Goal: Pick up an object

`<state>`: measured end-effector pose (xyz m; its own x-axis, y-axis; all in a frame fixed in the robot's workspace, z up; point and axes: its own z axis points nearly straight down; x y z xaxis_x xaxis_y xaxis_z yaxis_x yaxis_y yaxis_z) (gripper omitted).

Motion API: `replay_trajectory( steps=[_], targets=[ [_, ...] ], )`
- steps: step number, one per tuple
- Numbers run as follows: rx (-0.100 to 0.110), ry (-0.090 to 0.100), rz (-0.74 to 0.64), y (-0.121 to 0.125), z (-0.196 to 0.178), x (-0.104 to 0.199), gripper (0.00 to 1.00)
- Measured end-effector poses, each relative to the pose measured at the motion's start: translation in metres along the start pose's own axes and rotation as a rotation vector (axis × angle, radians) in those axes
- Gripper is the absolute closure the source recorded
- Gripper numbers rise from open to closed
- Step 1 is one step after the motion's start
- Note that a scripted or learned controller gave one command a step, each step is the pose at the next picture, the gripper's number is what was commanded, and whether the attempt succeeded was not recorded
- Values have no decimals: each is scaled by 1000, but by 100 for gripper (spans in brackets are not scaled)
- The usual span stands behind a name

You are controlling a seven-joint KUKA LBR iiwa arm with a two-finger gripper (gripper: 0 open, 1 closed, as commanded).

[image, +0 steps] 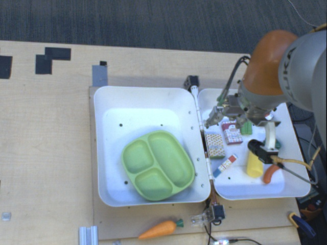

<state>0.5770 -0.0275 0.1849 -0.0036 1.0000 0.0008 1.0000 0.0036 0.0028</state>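
Observation:
My gripper (226, 120) hangs over the back left part of the right bin (255, 194), its fingers spread open with nothing between them. Just below it lies a small red and white box (233, 134). A speckled tan box (215, 145) lies beside that, near the bin's left wall. Closer to the front are a blue, white and red stick (225, 166), a yellow block (253, 166) and an orange piece (271, 173). To the gripper's right sit a green piece (247, 129) and a white tube (270, 135).
The left bin (110, 137) holds a green divided plate (158, 165). A toy carrot (159, 229) lies on the bench in front of the bins. The arm's bulk covers the right bin's back right corner.

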Motion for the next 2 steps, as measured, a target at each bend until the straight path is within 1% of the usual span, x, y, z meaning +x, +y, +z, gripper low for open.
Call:
replay_trajectory(
  steps=[1,2],
  targets=[
    [-9,-2,1,-29,88,-61,0],
    [-13,0,0,-27,77,-60,100]
  ],
)
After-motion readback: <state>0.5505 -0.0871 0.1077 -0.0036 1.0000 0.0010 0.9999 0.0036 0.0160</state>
